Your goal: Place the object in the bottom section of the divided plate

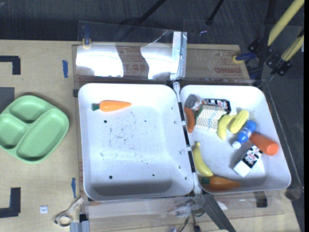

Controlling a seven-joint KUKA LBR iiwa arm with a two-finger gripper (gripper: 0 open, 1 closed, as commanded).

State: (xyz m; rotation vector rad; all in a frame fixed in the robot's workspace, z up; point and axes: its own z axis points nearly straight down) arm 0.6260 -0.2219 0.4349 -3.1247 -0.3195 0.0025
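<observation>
A toy carrot (112, 106) lies alone in the left bin (130, 178), near its far left corner, green end to the left. The green divided plate (32, 127) rests on the desk (38, 187), just left of this bin. The right bin (273, 173) holds a banana (201, 161), a corn cob (238, 121), a blue bottle (243, 134) and a small carton (248, 161).

Left bin (128, 178) open save one carrot (112, 106)
</observation>
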